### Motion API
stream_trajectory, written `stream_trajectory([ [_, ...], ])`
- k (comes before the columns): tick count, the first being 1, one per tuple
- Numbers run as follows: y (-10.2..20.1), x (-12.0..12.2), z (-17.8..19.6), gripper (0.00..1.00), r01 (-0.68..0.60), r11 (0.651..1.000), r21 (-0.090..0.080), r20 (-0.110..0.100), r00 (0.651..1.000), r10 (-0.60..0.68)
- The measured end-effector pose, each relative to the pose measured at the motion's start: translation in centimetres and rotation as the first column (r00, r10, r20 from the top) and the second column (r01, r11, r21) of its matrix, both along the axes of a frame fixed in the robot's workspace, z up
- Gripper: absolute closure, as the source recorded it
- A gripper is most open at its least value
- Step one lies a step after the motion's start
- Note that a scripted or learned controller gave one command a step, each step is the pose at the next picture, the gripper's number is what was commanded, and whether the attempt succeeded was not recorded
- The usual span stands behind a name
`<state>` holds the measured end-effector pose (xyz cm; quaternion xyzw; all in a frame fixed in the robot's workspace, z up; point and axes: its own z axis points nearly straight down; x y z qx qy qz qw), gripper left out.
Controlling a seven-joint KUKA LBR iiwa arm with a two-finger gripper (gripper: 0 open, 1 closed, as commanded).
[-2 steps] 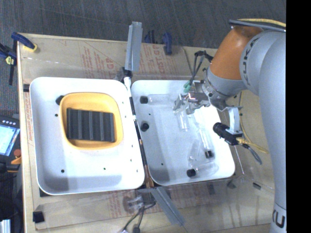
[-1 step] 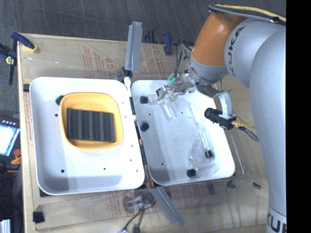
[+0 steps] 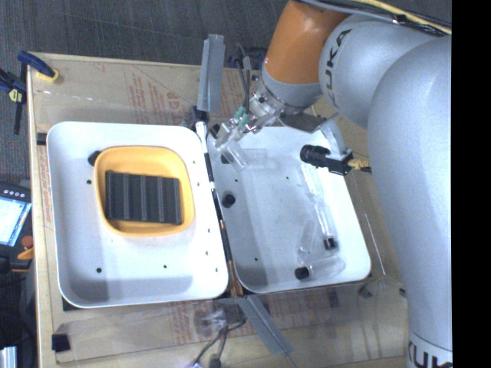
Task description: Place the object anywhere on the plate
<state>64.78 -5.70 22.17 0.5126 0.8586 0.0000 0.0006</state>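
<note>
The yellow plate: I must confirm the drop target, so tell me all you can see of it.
The yellow plate is a rounded-square dish, plastic-looking, with a raised yellow rim around a dark grey ribbed centre. It lies flat in the left white bin, toward the bin's upper middle, resting on its floor. Nothing lies on the plate, and nothing else touches it.

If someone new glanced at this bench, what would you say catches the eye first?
The big grey arm with its orange band fills the right side, its tool low over the right bin's far left corner. Next comes the yellow plate with a dark ridged centre, lying in the left bin.
</note>
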Motion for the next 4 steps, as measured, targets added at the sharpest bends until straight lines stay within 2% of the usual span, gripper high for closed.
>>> stream_trajectory([
  [1, 3.4, -2.1, -3.0, 1.0, -0.185, 0.983, 0.001, -0.004, 0.983, 0.185],
  [2, 4.8, -4.5, -3.1, 1.0, -0.44, 0.898, 0.002, -0.005, 0.898, 0.44],
  [3, 7.0, -3.8, -2.6, 1.0, -0.575, 0.818, 0.0, -0.002, 0.818, 0.575],
  [4, 7.0, -3.8, -2.6, 0.0, -0.575, 0.818, 0.0, -0.002, 0.818, 0.575],
])
